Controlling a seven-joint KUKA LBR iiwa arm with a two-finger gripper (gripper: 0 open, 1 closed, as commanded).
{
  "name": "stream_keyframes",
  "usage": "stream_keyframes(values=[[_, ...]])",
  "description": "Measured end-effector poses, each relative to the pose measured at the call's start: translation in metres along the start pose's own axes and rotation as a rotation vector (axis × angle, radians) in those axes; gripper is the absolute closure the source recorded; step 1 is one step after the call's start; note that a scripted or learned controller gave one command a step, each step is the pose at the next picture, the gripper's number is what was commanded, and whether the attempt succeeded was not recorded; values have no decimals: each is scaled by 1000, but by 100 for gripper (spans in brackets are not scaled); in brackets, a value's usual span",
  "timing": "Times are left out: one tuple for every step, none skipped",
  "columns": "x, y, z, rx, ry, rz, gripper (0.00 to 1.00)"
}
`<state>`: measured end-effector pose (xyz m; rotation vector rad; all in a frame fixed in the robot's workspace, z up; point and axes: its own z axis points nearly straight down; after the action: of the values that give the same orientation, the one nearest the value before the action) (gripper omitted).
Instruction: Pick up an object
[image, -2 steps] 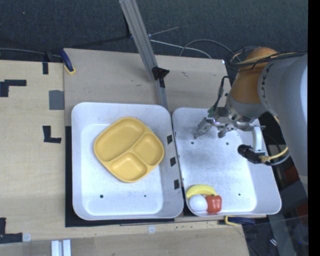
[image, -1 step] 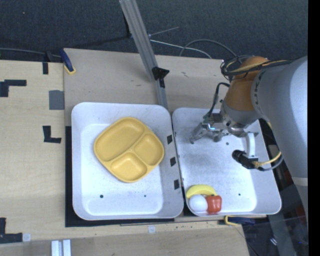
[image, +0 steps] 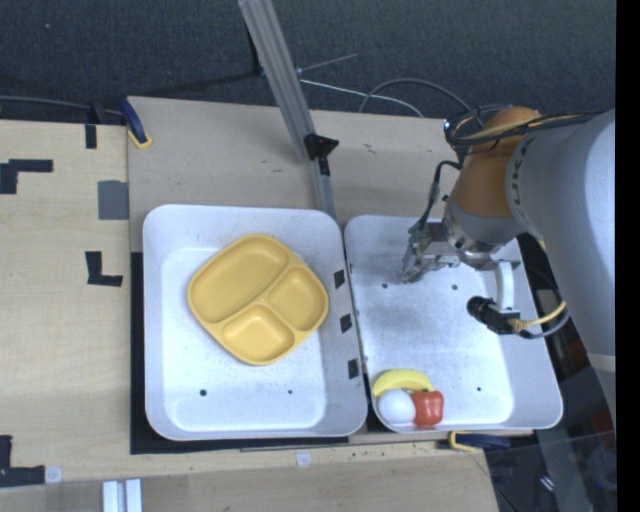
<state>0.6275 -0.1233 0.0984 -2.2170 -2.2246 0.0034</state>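
A yellow divided plate (image: 258, 297) lies in the left bin (image: 170, 400). In the right bin (image: 520, 400), at its near left corner, a yellow banana-like piece (image: 401, 379), a white egg-shaped object (image: 397, 406) and a small red object (image: 428, 407) sit bunched together. My gripper (image: 415, 268) hangs over the far part of the right bin, fingertips pointing down toward the bin floor, well apart from the three small objects. Nothing shows between its fingers.
A slanted metal pole (image: 290, 90) crosses above the far edge of the bins. Cables (image: 505, 315) hang off the wrist over the right bin. The wooden bench (image: 60, 300) extends to the left.
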Motion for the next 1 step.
stream_keyframes(values=[[-6, 8, -48, -5, 0, 2, 100]])
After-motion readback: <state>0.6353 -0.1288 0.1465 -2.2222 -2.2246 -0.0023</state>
